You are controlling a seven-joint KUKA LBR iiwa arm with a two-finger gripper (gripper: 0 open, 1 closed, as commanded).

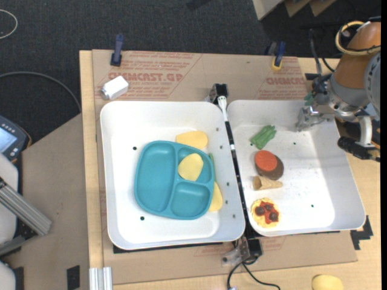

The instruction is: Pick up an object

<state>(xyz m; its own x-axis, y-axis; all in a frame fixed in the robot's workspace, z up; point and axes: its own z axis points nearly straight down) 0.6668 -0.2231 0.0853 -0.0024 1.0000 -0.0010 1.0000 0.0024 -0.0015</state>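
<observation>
Spanning most of the view, a brown bench (181, 71) with red print carries two shallow white bins side by side. Left bin (115, 162): a teal tray (158, 183) with compartments, lying flat near the middle. One yellow piece (191, 166) sits in the tray's upper-right compartment; another yellow piece (192, 139) pokes out from under the tray's top edge, and a yellow sliver (216, 198) shows at its lower right edge.

Right bin (338, 192): items grouped along its left side. A green piece (263, 136) lies tilted toward the upper left. Below it, a red-topped brown round thing (268, 164); just under that and touching or nearly so, a small tan piece (266, 184). Near the bin's lower-left corner, a yellow disc with red and dark spots (266, 212).

Arm (357, 65) enters at upper right, orange band up top, grey wrist below. Gripper (306, 118) hangs over the bin's upper-right area, well apart from the green piece and the rest. Fingers small and partly blurred here; they look slightly parted with nothing between them, though I cannot be sure of the gap.

Small bits: white block (115, 87) on the bench above the left bin; two blue clamps (117, 49) at the bench's far edge; a black clip (219, 92) at the top of the seam between bins.
</observation>
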